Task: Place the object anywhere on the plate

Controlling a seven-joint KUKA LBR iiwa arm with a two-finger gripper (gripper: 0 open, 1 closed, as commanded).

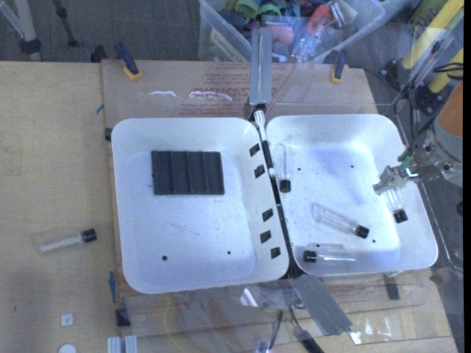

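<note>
Over at the right rim of the right bin (346,127), the pincer (391,181) hangs just inside the wall, its metal fingers closed on a clear vial (396,201) with a black cap; the vial hangs below the fingers, cap end lowest, close above the bin's floor by that wall. The arm's wrist (449,123) rises behind it past the bin's right edge.

Taking the right bin as the landmark: 3 more clear vials lie on its floor. 1 (340,221) lies slanted near the middle, black cap toward the front right. Another (327,254) lies along the front edge, cap to the left. A third (282,169) lies against the left wall, nearly lengthwise, cap toward the front.

Touching the right bin's left wall is the left bin (132,134), and in its rear half lies the plate (188,172), a dark ribbed rectangle flat on the white floor, well apart from the held vial. A row of small black clips (266,215) runs along the seam between the 2 bins.

Far left of the right bin, 1 stray vial (66,239) lies on the bench (51,138). Behind the right bin stands a clear tub of coloured toys (287,9).
</note>
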